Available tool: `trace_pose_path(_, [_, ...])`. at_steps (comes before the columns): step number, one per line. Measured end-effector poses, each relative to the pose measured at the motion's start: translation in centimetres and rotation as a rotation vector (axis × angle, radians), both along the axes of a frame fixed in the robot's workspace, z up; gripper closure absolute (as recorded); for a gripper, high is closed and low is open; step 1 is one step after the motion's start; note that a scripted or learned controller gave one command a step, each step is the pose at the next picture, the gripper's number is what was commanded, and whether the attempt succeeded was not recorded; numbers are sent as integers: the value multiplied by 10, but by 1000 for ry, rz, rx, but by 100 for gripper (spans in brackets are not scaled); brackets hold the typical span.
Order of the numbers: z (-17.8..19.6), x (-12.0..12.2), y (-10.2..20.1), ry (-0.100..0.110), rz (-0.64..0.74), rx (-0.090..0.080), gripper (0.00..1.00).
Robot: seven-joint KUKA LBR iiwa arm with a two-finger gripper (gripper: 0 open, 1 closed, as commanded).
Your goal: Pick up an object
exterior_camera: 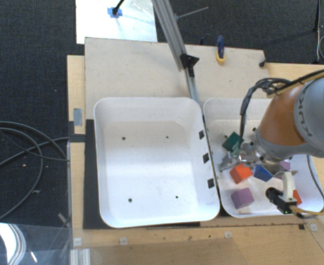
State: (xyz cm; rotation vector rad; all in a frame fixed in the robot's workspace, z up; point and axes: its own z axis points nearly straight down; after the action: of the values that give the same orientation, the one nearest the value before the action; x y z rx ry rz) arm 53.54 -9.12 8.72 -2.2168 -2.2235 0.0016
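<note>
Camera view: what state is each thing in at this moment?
Gripper: low in the right bin, fingers unclear.
Green block: loose, beside the gripper.
Orange block: lying on the bin floor.
Blue block: lying, partly under the arm.
Purple block: lying free.
Left bin: upright.

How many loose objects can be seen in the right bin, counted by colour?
Green: 1, the green block
Orange: 1, the orange block
Blue: 1, the blue block
Purple: 1, the purple block
Total: 4 clearly visible in the right bin. The arm may hide others.
</note>
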Motion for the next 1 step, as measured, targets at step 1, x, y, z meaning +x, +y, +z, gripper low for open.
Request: trace_pose_path(1, [14,1,-1,-5,1,0,100])
